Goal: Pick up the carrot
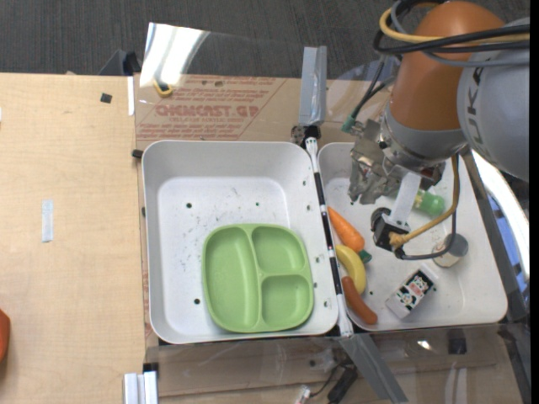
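1. While the wooden counter point(67, 225) sits bare on the far left, the left bin point(168, 175) carries a green divided plate point(258, 276) in its near right part, lying flat.
2. Over the divider now, and there is the carrot point(345, 228), in the right bin point(484, 297), hard against that bin's left wall. Its long axis runs diagonally, one end up toward the far left, the other down toward the near right.
3. Just below it, a yellow banana point(354, 268) touches or nearly touches the carrot's lower end, and a red-orange sausage-shaped thing point(358, 303) lies nearer still, the three strung along the wall.
4. To the right, the hand point(370, 183) hangs above the bin's far part, up and right of the carrot, apart from it. Whether its fingers are spread or pressed together I cannot tell.
5. Further right: a green object point(432, 201) partly behind the arm, a small printed carton point(411, 293), and a round grey-rimmed piece point(449, 249).
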`<action>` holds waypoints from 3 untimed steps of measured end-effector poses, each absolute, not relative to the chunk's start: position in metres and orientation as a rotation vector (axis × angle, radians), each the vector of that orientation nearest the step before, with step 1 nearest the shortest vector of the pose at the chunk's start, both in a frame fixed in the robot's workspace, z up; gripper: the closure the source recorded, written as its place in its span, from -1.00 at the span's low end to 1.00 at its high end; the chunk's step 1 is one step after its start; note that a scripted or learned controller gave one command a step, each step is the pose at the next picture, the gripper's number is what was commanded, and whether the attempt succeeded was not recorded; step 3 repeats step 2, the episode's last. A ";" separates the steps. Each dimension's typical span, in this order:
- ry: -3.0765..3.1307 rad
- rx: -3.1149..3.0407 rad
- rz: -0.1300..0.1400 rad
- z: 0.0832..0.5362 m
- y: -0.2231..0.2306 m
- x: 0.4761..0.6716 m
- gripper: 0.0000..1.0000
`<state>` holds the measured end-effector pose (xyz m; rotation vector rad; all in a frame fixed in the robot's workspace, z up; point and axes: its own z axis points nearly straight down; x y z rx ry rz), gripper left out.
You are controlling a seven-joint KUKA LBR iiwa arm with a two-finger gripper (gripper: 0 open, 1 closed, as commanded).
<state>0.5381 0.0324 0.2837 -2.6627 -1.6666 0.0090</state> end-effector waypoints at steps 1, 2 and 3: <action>-1.613 -2.694 0.012 0.178 0.105 0.476 1.00; -1.500 -2.761 0.008 0.190 0.008 0.525 1.00; -1.500 -2.761 0.008 0.190 0.008 0.525 1.00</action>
